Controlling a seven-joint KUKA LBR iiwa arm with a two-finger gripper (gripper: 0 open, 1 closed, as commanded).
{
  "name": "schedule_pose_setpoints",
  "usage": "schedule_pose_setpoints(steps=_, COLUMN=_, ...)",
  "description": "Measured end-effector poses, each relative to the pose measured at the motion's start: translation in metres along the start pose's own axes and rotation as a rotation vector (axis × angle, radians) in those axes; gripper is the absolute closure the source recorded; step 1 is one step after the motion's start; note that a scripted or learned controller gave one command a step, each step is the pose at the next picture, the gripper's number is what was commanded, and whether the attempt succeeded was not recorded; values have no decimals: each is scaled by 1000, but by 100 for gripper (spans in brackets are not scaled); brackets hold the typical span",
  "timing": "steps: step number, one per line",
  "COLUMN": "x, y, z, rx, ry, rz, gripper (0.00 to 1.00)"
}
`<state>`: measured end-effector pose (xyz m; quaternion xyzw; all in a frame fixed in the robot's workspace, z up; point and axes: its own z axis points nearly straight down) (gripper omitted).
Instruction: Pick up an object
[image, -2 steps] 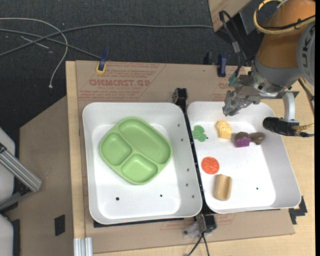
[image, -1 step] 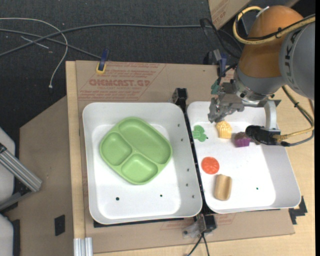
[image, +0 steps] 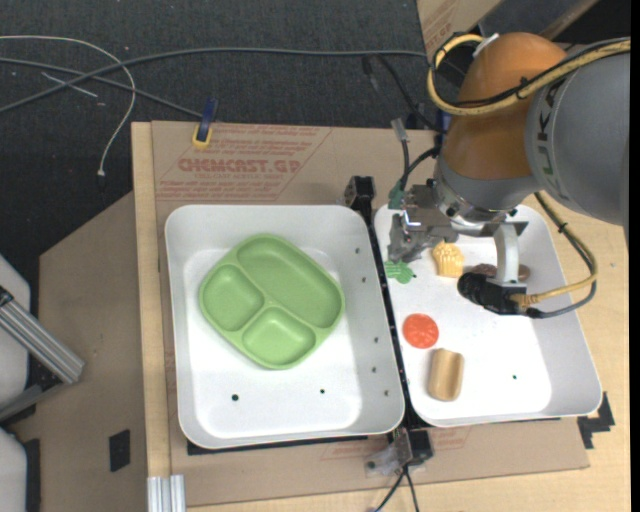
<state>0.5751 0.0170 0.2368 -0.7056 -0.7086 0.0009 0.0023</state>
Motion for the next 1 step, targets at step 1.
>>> schedule_pose_setpoints(steps=1, x=49, y=-10, z=-7, rx=-2, ry=0, rz=-1, gripper=100)
